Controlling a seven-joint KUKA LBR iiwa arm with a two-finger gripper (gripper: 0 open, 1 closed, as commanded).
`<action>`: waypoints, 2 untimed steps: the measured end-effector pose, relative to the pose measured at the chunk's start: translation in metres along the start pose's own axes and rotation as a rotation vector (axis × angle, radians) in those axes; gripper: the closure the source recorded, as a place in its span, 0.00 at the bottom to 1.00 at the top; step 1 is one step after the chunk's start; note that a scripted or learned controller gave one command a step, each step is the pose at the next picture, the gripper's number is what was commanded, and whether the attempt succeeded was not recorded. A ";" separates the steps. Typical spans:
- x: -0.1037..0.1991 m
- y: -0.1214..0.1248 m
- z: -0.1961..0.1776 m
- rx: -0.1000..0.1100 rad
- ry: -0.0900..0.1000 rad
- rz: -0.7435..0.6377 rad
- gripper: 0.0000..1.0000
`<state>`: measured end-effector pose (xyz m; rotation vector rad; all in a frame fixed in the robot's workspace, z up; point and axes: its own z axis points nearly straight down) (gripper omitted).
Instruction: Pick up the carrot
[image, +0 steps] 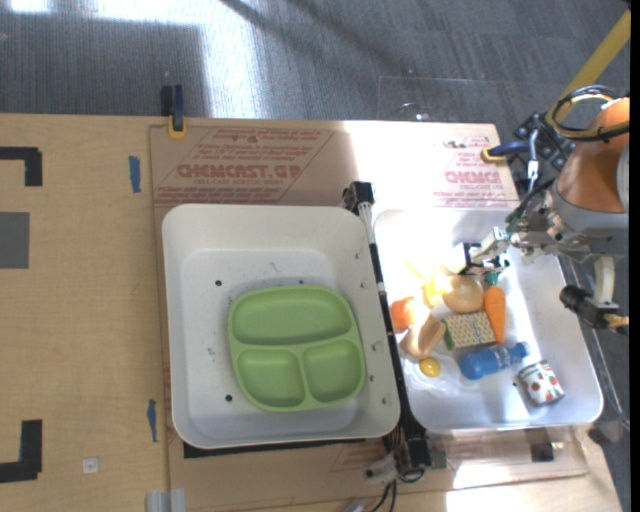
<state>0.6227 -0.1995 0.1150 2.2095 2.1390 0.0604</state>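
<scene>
The carrot (495, 312) is a small orange cone lying in the right bin (570, 355), pointing toward the front, among a cluster of toy foods. My gripper (487, 254) hangs just behind and above the carrot's top end, at the back of the right bin. Its dark fingers are small and blurred against the clutter. Nothing can be seen held between them.
Beside the carrot lie a tan round piece (463, 295), a waffle-like square (470, 328), a blue bottle (490, 360), an orange ball (402, 312), a yellow piece (429, 367) and a small white can (539, 383). The left bin (190, 250) holds a green divided plate (296, 346).
</scene>
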 end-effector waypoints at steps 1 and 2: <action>0.008 -0.046 0.010 0.040 0.004 -0.007 0.00; 0.009 -0.050 0.009 0.055 0.004 -0.010 1.00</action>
